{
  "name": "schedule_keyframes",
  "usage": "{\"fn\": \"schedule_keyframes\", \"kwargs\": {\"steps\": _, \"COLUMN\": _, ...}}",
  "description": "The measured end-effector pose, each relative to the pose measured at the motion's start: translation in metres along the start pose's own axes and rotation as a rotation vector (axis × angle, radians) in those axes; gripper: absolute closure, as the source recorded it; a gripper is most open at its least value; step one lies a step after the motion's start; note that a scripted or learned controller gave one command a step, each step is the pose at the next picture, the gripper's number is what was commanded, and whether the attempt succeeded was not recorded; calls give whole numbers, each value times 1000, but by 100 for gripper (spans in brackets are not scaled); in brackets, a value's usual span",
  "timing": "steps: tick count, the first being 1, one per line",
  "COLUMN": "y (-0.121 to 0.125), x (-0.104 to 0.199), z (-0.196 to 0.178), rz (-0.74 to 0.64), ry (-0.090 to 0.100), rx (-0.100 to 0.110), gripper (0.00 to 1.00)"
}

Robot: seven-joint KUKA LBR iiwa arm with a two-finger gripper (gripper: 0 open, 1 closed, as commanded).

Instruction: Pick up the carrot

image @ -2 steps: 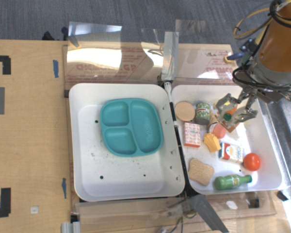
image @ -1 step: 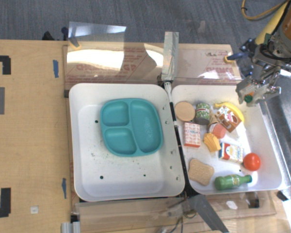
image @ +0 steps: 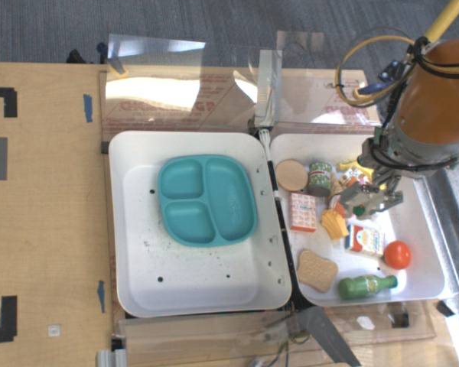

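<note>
My gripper (image: pixel 366 199) hangs low over the middle of the right bin (image: pixel 432 281), under the orange-banded wrist. A thin orange piece (image: pixel 339 201), which looks like the carrot, pokes out just left of the gripper and is mostly covered by it. I cannot make out whether it lies between the fingers or beside them.
Around the gripper in the right bin lie a round tan biscuit (image: pixel 292 175), a green can (image: pixel 319 177), a red-and-white box (image: pixel 303 211), yellow fries (image: pixel 334 223), a small carton (image: pixel 366 240), a tomato (image: pixel 397 254), toast (image: pixel 317 271) and a green bottle (image: pixel 367 284). The left bin holds a teal divided plate (image: pixel 207 199).
</note>
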State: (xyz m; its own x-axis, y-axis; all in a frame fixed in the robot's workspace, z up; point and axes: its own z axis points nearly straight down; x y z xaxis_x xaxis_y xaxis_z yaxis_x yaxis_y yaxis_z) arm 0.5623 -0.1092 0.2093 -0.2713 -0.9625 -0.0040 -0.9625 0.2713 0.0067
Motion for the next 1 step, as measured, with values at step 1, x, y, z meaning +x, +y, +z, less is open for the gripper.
{"fn": "schedule_keyframes", "kwargs": {"steps": 1, "y": 17, "x": -68, "z": -53, "rz": -84, "ry": -2, "rx": 15, "gripper": 100}}
